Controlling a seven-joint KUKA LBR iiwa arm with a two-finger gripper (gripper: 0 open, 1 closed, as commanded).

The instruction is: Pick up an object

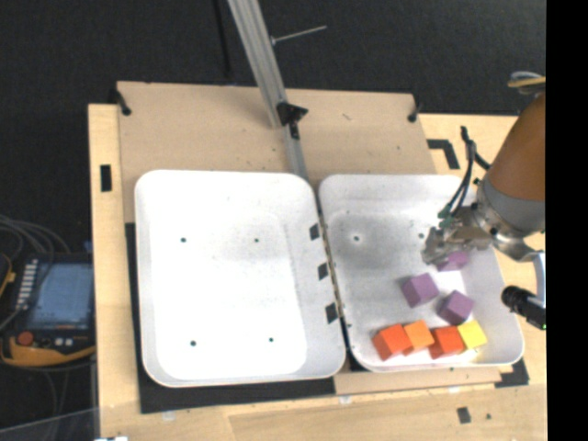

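My gripper [446,244] hangs low in the right bin [367,209], near its right wall. A light purple block [453,261] shows just under the gripper, partly hidden by it. Two more purple blocks [420,288] [455,306] lie a little nearer the front. Along the front wall sit a red-orange block [393,341], an orange block [419,333], a red block [447,341] and a yellow block [472,334] in a row.
The left bin [230,274] stands beside the right one, with small black clips along the shared edge [323,269]. A slanted metal rail [262,53] rises behind the bins. A handheld control pad [46,306] lies at the far left, off the bench.
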